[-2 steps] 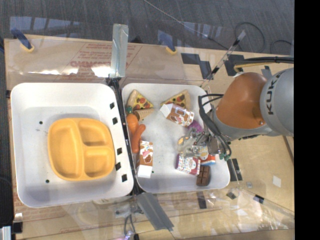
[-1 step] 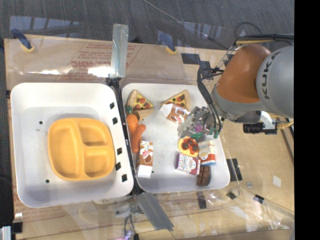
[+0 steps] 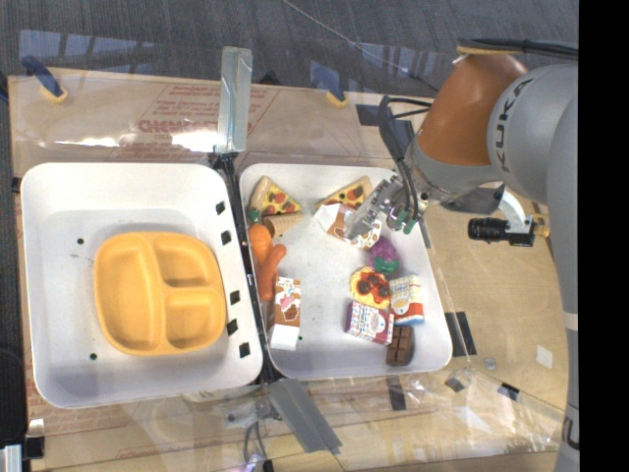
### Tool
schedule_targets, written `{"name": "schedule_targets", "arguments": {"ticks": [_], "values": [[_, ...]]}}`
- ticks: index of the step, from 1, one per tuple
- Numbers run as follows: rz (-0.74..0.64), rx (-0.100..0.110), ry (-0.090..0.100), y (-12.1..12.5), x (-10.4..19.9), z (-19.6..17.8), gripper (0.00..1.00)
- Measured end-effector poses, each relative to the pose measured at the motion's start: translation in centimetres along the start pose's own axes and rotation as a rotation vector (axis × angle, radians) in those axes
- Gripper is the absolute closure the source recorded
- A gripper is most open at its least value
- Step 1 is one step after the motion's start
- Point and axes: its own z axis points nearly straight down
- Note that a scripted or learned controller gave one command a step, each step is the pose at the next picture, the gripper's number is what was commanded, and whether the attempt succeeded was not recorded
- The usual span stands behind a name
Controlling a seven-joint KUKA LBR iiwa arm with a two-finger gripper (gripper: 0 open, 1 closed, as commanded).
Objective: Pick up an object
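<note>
While the hand (image 3: 378, 214), its grip state unclear, above the right bin (image 3: 324, 357): two pizza slices (image 3: 272, 201), one yellow tray (image 3: 157, 291).

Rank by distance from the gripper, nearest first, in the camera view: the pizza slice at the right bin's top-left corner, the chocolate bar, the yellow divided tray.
Measured from the gripper:
1. Pizza slice, top-left corner of the right bin, to the gripper's left in the view.
2. Chocolate bar, bottom-right of the same bin, below the gripper in the view.
3. Yellow divided tray, in the left bin, clearly farthest.
</note>
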Motion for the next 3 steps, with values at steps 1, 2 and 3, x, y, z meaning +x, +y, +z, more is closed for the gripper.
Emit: {"name": "schedule_targets", "arguments": {"ticks": [1,2,3], "values": [[-0.449,-0.001,-0.003,0.1,-4.6,-1.5,1.00],[-0.534,-0.001,-0.004,0.7,-6.0,-2.4,1.00],[-0.581,-0.001,-0.004,0.7,-6.1,-4.6,1.00]]}}
